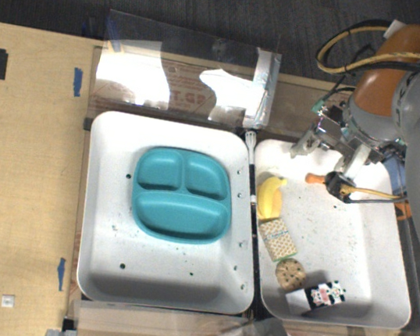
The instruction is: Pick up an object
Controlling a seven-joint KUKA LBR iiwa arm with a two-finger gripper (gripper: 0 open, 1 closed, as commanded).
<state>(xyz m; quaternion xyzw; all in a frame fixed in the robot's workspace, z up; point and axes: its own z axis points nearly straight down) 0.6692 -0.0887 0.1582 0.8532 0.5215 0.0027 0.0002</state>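
At the far right corner of the bench, the tool [337,156] hangs over the far end of the right bin [385,262]; whether it is apart or together cannot be told, because the wrist hardware hides it. Candidate objects lie along that bin's left wall, probably pushed there by the sloped sides: a banana [270,197], just nearer a patterned packet [277,239], then a round cookie-like item [290,273]. A small black-and-white item [325,295] rests near the bin's near edge. A small orange piece [315,178] lies close beside the tool, making it the likeliest target. The left bin [97,256] carries a teal divided plate [183,195] at its centre, well apart from the tool.
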